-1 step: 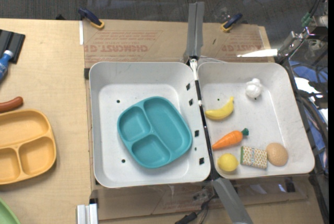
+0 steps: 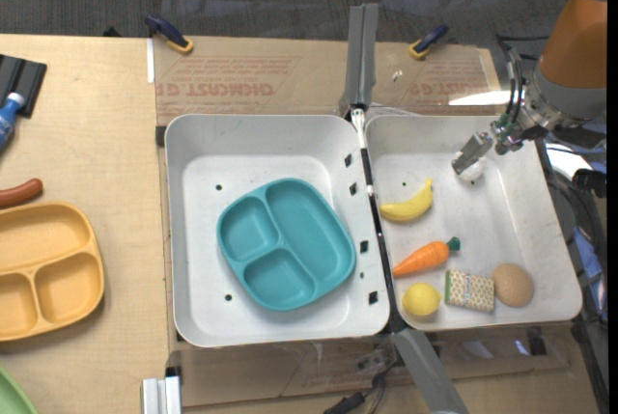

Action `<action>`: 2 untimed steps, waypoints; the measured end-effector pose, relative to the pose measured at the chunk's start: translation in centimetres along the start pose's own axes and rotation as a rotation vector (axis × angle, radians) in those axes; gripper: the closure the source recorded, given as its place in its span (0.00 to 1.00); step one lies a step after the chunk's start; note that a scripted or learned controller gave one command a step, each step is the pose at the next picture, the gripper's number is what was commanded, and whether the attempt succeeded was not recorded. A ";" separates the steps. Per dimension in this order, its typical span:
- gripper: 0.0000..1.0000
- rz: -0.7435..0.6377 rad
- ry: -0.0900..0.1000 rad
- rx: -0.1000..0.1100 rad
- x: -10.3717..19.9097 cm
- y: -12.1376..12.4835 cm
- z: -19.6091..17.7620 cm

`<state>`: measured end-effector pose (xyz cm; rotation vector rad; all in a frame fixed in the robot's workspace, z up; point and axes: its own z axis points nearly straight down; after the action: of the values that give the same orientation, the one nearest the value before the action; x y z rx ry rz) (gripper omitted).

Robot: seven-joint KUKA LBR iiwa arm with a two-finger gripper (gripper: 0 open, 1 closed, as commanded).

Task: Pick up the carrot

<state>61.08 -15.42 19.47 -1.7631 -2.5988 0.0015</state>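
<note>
The carrot (image 2: 425, 256) lies in the right bin (image 2: 526, 200), toward its near left part, orange with a green tip pointing right. A banana (image 2: 408, 202) sits just beyond it on the far side. Near it, along the bin's front, are a lemon (image 2: 420, 299), a small patterned packet (image 2: 469, 289) and a brown egg (image 2: 513, 286) (the three in a loose row, left to right).

The gripper (image 2: 472, 156) hangs over the far right part of the same bin, well apart from the carrot, with nothing between its fingers; how far open it is I cannot tell.

The left bin (image 2: 193, 161) holds a teal divided plate (image 2: 285, 243). On the bench to the left rest an orange divided tray (image 2: 43, 272) and a sausage (image 2: 19, 193).
</note>
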 end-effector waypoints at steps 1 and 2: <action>0.00 -0.373 0.000 -0.001 6.0 -3.2 8.9; 0.00 -0.696 0.000 -0.002 8.7 -6.2 10.3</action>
<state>52.13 -9.62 9.18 -0.7710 -3.0452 -0.0016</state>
